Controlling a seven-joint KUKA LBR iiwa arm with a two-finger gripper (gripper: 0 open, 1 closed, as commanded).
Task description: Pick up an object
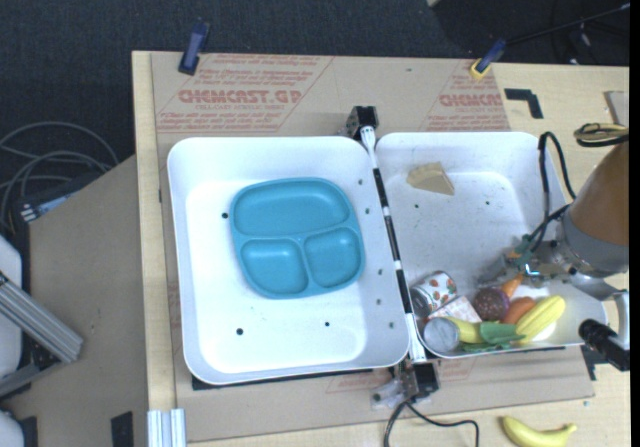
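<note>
The right bin [470, 150] holds a pile of small objects at its front: a yellow banana [540, 317], an orange carrot-like piece [519, 310], a dark brown round item [491, 303], a green piece [498, 333], a white patterned cup [436, 289] and a round metal lid [441, 334]. A tan wedge [430, 178] lies alone at the back of that bin. My gripper [524, 265] reaches in from the right and hangs low just above the pile, over the carrot and the brown item. Its fingertips are small and dark against the clutter.
The left bin [195, 235] carries a blue divided plate [297, 236]. Another banana [538, 429] lies on the bench in front of the right bin. A black cable [549, 167] runs along the right bin's far right wall. The arm's body [605, 215] covers the bin's right edge.
</note>
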